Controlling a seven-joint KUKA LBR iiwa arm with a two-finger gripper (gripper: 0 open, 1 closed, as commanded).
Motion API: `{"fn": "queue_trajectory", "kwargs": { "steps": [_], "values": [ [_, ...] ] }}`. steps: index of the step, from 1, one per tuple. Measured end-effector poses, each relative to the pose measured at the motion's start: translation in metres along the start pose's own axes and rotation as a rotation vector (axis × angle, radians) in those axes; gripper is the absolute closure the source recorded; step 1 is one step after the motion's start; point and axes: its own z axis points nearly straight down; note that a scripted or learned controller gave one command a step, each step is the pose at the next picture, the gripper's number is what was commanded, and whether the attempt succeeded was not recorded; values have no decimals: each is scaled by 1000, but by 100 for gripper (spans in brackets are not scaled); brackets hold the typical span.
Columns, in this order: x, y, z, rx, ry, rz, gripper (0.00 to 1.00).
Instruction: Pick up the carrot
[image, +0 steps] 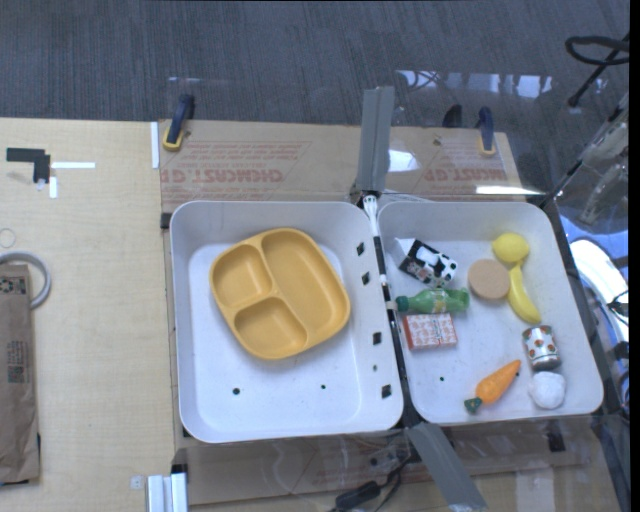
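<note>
Carrot (497, 385) lies tilted in the right bin (440, 375), beside a white ball (547, 390).

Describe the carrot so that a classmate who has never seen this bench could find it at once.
Look in the right-hand white bin, the one crowded with small items, and go to its near edge. The carrot lies there at a slant, between the red box and the white ball. It is the only orange, tapered thing, with a green tip.

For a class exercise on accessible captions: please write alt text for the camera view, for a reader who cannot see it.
An orange carrot lies near the front of the right white bin, among a banana, lemon, small can, green bottle and other small items. The left bin holds a yellow divided plate.
</note>
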Motion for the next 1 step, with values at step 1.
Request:
{"fn": "queue_trajectory", "kwargs": {
  "steps": [1],
  "values": [
    [-37,-54,1,1,0,6,0]
  ]
}}
